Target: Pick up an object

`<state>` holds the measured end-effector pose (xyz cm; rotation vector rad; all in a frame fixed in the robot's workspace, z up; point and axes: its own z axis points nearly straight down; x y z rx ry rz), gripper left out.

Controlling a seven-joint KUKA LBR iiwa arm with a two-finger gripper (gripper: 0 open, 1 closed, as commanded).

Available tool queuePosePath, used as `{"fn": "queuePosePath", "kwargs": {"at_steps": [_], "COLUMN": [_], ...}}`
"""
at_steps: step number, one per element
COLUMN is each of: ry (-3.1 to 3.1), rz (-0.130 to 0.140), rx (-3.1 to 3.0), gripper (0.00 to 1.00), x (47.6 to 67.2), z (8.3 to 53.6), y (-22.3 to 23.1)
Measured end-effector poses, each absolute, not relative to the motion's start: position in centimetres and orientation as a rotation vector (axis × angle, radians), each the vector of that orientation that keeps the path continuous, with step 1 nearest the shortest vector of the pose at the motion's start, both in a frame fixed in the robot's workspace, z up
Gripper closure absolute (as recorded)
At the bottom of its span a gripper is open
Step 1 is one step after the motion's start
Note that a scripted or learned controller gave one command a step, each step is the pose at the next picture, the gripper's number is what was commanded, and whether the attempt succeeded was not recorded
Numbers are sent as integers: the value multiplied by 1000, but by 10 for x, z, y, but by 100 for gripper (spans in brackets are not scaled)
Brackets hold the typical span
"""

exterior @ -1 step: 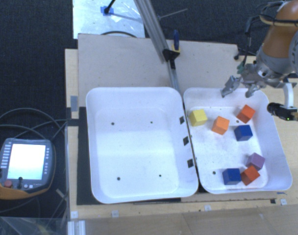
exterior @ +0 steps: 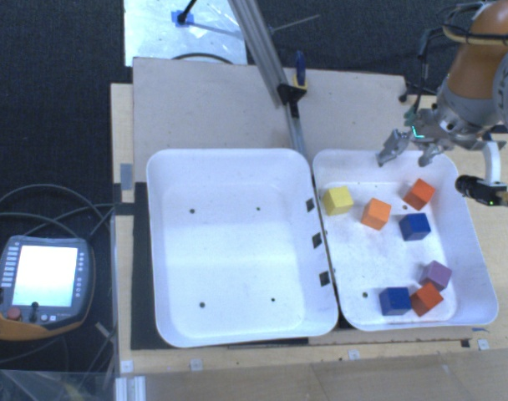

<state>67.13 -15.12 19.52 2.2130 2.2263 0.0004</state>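
The gripper (exterior: 409, 149) hangs over the far edge of the right bin (exterior: 475, 253) with its fingers spread apart and nothing between them. Blocks lie in that bin: a yellow block (exterior: 337, 200), an orange block (exterior: 376, 214) and a blue block (exterior: 414, 225).

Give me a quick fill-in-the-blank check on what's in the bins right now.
1. The yellow cube lies in the ____ bin of the view.
2. The number of blue cubes in that bin is ____.
3. The purple cube touches a cube coloured ____.
4. The gripper hangs with ____ between its fingers.

Missing words: right; two; orange; nothing
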Motion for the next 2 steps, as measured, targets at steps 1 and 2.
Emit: {"fn": "queuePosePath", "kwargs": {"at_steps": [1,2], "ry": [2227,2228], "rz": [-3,-2], "rx": [2218,2215], "gripper": [0,0], "x": [673,673], "z": [134,89], "y": [-155,-155]}}
